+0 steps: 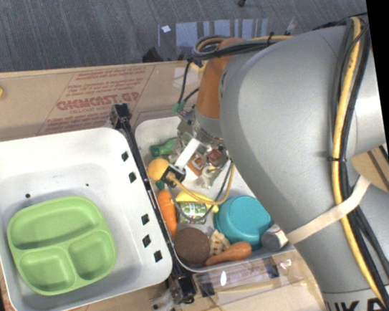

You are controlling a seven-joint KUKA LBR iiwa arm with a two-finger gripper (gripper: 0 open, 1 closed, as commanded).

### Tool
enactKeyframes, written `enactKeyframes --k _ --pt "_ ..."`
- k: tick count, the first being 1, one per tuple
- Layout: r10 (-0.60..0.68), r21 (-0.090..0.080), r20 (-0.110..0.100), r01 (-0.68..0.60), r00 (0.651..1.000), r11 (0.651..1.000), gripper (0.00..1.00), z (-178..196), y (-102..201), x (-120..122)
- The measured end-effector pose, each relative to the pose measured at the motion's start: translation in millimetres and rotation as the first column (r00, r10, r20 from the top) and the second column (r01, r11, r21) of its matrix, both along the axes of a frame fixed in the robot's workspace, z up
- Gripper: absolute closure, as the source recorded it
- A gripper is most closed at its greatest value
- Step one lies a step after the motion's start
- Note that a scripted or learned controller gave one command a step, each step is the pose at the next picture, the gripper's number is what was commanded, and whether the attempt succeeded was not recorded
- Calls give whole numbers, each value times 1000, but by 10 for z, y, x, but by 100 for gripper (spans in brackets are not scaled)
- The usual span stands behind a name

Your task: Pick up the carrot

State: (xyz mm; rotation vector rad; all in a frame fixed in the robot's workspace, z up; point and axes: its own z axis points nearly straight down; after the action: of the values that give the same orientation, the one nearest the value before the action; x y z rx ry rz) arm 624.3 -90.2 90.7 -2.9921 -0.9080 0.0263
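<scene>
Right bin [149, 132], contents taken relative to the carrot [167, 211]:
- Carrot: orange, lying lengthwise against the bin's left wall, about midway along it.
- Yellow rounded item [157, 168]: just above the carrot's upper end, touching or nearly so.
- Green item [164, 148]: further up, near the top corner.
- Yellow-green packet [192, 209]: immediately right of the carrot.
- Brown round item [192, 245]: at the carrot's lower end, close against it.
- Teal bowl [242, 219]: right of the packet.
- Second orange, carrot-like piece [229, 254]: below the bowl, along the bin's lower edge.

Left bin [7, 161]: green divided tray [61, 244], well apart from the carrot.

Gripper [194, 160]: above and right of the carrot, over the packet; jaw state cannot be told, grip unclear. The arm [286, 137] covers the bin's right part.
</scene>
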Motion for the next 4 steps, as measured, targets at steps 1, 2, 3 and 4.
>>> enactKeyframes --k 1,2,3,4 --pt "-368 -8 7 368 930 930 0 3 -46 19" --pt "-324 -8 23 324 946 946 0 1394 -857 207" --pt "-331 -1 36 332 943 943 0 234 -599 246" --pt "-363 -7 7 363 932 932 0 8 -65 -19"
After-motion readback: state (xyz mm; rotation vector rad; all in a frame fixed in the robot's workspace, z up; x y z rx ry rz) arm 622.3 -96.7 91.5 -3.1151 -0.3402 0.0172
